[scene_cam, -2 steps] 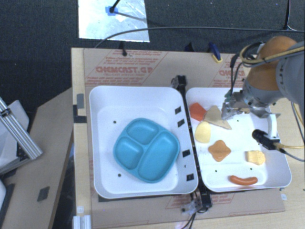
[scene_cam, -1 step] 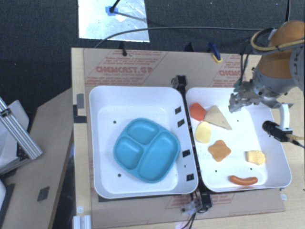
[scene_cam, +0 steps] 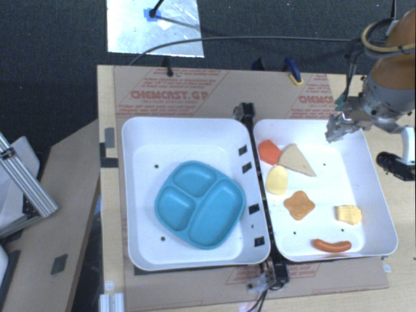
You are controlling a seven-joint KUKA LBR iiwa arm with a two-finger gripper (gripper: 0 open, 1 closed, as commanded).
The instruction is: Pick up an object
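In the camera view I am watching the gripper hanging over the far right corner of the right bin, at the end of the grey arm reaching in from the right. I cannot tell from here whether it is open or closed; nothing is visibly held in it.

The toy foods are all lying in that right bin, left of and nearer than the gripper. The closest candidate, I am judging, is the tan wedge, like a slice of bread or cheese, sitting a little to the left and toward the near side of the gripper, with its long edge running diagonally from far left to near right. Just left of it an orange-red piece is lying by the divider, and a pale yellow piece is sitting just nearer than the wedge's left end. Further toward the near side I am seeing an orange cookie-like shape, a yellow ridged piece and a sausage lying left to right by the near wall.

In the left bin a blue divided plate is resting, well apart from the gripper.

So I am expecting the coming move to be leftward, nearward and down.
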